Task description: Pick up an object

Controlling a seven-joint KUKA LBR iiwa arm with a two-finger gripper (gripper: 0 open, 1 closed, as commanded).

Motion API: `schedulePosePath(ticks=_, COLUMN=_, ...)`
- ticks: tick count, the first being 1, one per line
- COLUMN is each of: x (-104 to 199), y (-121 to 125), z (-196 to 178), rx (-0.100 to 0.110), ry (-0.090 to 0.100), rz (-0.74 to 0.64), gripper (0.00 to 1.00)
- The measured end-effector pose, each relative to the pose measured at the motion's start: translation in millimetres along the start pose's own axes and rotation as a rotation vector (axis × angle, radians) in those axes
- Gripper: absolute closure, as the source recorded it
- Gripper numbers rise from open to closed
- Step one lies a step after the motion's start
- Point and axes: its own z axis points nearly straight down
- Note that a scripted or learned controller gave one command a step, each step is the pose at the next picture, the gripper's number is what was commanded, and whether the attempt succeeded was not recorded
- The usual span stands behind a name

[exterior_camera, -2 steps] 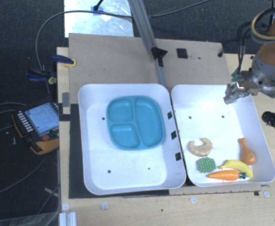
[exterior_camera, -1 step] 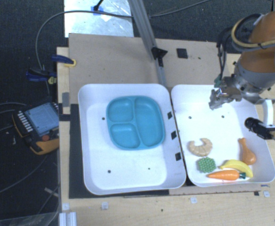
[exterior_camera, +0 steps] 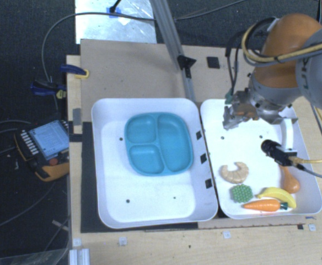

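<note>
My gripper [exterior_camera: 234, 115] hangs over the far left part of the right bin [exterior_camera: 216, 148], above bare white floor. The toy food lies in the bin's near half. A tan croissant [exterior_camera: 234, 173] sits closest to the gripper, a good way nearer the front. A green bumpy piece [exterior_camera: 241, 192] lies just in front of it. A yellow banana [exterior_camera: 278, 194] and an orange carrot [exterior_camera: 262, 205] rest against the front right corner. A brown-orange piece [exterior_camera: 289, 180] lies by the right wall. Nothing shows in the gripper's grasp.
The left bin [exterior_camera: 108, 148] holds a blue divided plate [exterior_camera: 158, 143]. A black plug on a yellow cable [exterior_camera: 275, 151] hangs from the arm over the right bin. A grey pole [exterior_camera: 169, 26] slants over the back of the bench.
</note>
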Motion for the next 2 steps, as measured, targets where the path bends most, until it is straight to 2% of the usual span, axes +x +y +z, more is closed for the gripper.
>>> schedulePosePath(ticks=1, x=63.2, y=-13.6, z=2.9, rx=0.002, ry=0.0, rz=-0.001, gripper=1.0)
schedulePosePath(ticks=2, x=113.9, y=-17.6, z=0.4, rx=0.001, ry=0.001, rz=0.0, gripper=1.0)
